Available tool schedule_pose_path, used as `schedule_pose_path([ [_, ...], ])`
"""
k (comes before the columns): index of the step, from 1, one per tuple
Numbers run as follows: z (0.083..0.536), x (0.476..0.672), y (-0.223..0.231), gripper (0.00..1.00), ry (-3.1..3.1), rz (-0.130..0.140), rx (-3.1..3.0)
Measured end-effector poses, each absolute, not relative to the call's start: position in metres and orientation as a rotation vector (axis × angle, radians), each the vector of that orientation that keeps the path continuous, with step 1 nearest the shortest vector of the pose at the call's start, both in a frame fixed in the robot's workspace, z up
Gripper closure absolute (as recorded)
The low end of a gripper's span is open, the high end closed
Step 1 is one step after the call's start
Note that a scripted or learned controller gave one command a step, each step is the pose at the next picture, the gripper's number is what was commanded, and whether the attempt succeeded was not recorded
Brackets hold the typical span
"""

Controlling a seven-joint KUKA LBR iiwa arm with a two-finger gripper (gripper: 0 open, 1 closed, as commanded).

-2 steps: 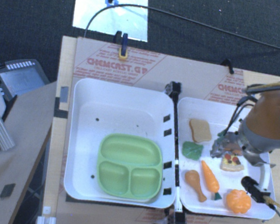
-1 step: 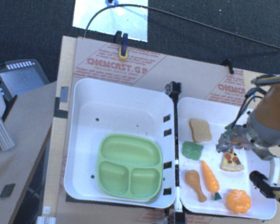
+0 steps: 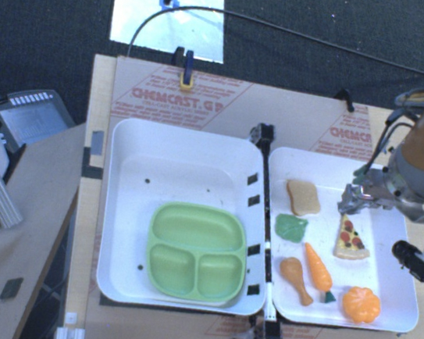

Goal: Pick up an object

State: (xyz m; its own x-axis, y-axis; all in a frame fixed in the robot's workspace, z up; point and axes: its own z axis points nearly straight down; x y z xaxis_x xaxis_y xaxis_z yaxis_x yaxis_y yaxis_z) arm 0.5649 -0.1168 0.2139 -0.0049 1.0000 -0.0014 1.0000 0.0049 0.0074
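The right bin point(image 3: 408, 233) holds several toy foods: a bread slice point(image 3: 303, 196), a green leaf piece point(image 3: 291, 227), a carrot point(image 3: 318, 268), a chicken drumstick point(image 3: 296, 278), an orange fruit point(image 3: 361, 304) and a pizza slice point(image 3: 351, 239). My gripper point(image 3: 352, 201) hangs at the end of the grey and orange arm, just above the pizza slice's pointed tip and to the right of the bread. I see nothing held in it.
The left bin point(image 3: 142, 162) bears a green divided plate point(image 3: 197, 252). A black divider with clips point(image 3: 261, 219) runs between the bins. A black knob point(image 3: 408, 256) on the arm overhangs the right bin's right side.
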Motion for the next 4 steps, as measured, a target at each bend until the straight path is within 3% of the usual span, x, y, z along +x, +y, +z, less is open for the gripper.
schedule_pose_path([
  [1, 0.236, 0.566, -0.117, 1.0, 2.224, 0.004, 2.214],
  [4, 0.228, 0.544, 0.042, 1.0, 2.232, 0.002, 2.212],
])
